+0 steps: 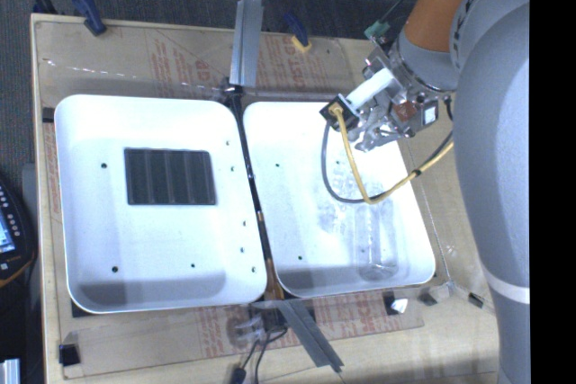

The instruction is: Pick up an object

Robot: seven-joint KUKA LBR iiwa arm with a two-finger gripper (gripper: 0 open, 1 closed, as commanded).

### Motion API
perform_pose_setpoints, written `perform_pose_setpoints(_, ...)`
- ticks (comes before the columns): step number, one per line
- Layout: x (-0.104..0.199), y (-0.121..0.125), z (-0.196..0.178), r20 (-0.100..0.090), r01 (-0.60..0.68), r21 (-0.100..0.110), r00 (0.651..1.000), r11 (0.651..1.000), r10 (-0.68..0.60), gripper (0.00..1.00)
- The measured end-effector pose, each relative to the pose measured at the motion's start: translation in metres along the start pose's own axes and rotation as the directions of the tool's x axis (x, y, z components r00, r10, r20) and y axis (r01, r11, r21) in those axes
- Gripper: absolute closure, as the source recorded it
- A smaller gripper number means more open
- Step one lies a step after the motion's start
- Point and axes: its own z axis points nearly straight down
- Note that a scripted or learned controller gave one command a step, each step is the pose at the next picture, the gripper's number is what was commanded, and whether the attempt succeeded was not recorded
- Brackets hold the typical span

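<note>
The left bin is obstructed only by a dark ribbed block near its centre. In the right bin, the near-right corner is occupied by clear transparent objects; its left side is unobstructed. Cables hang over its far-right part.

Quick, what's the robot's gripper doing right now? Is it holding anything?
Gripper: it hangs over the right bin, above a clear plastic object lying there. Whether it is open or closed cannot be told, and nothing is seen in it.
</note>
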Motion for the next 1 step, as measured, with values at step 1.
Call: perform_pose_setpoints(1, 0.0031, -0.0063, 0.0653, 0.005, -0.069, 0.002, 0.998, 0.998, 0.069, 1.00)
